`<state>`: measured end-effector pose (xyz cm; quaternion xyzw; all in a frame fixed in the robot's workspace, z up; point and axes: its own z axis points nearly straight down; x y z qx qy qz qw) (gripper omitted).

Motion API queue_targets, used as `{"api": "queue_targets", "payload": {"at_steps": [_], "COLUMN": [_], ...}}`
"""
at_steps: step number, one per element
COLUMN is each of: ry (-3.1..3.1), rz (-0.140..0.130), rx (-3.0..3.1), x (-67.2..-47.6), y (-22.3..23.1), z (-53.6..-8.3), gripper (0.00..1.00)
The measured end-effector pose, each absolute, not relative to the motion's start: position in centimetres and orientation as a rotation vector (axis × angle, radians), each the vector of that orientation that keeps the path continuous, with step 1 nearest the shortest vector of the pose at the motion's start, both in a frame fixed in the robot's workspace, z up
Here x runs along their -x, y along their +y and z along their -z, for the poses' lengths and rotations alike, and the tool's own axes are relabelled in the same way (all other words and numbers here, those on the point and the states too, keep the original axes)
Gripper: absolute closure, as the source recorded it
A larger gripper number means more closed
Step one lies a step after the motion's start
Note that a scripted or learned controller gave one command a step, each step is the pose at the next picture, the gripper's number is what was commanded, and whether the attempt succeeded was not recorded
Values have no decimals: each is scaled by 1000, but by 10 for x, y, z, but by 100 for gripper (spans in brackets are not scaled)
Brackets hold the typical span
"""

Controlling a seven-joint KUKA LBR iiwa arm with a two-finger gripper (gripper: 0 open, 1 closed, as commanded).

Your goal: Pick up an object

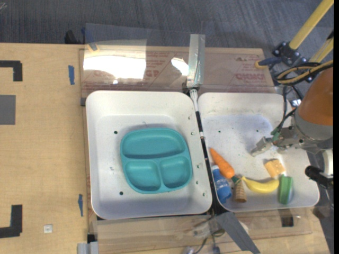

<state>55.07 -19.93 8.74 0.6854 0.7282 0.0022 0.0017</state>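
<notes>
In the right bin (238,115) my gripper (261,146) hangs over the bare floor at mid-right, with the arm (318,110) coming in from the right edge. Just below it lies a small orange-yellow block (275,168). Along the bin's front are a yellow banana (260,185), a green round piece (286,189) and a tan cone (240,190). An orange carrot (223,163) and a blue bottle (221,185) lie by the left wall. Nothing shows at the gripper's tip.
The left bin (100,115) holds a teal divided plate (155,159). A metal divider (196,62) and clear sheeting stand behind the bins. Yellow rods and cables (296,62) crowd the upper right.
</notes>
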Motion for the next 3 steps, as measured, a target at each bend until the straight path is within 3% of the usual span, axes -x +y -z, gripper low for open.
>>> {"api": "queue_targets", "payload": {"at_steps": [1, 2, 3], "ry": [2375, 2326, 2485], "rz": [-11, -5, 1], "rx": [-2054, -2112, -1898], "x": [-630, -488, -497], "y": [-203, -135, -101], "z": [-87, -88, -89], "gripper": [0, 0, 0]}}
